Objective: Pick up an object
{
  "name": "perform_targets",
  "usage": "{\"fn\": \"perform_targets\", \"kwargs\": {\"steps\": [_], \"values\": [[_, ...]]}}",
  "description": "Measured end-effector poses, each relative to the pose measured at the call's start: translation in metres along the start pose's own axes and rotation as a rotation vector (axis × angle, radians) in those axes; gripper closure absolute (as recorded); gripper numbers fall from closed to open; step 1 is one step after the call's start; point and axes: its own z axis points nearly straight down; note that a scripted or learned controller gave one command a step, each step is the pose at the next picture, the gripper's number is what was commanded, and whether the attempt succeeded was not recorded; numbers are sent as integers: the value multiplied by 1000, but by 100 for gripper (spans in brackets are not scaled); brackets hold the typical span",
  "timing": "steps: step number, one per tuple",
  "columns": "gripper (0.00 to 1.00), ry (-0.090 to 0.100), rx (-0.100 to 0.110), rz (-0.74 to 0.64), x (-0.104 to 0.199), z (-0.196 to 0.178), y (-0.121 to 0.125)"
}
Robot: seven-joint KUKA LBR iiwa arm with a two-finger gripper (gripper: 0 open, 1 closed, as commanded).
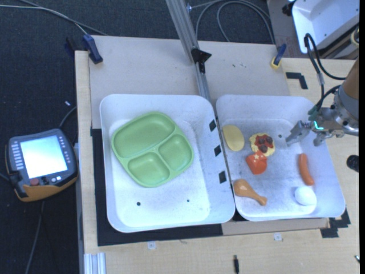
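Above the right bin's (336, 178) far-right edge, the gripper (308, 131) is seen open and empty. Approach is judged under way. A sausage (305, 169) lies nearest, just below; descent and closure over it would be required next.

Divided plate (152, 149) in left bin (114, 204); food toys in right bin (336, 201).

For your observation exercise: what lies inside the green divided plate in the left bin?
The green divided plate shows three bare compartments with no food in them. Whatever lies beneath the plate is covered.
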Motion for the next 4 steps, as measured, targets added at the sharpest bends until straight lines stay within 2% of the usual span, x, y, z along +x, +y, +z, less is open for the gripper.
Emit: {"fn": "perform_targets", "kwargs": {"steps": [1, 2, 3, 4], "values": [[0, 0, -2, -1, 0, -1, 0], [0, 3, 6, 1, 3, 65, -7], [0, 3, 4, 1, 0, 115, -11], [0, 1, -4, 0, 2, 129, -10]]}}
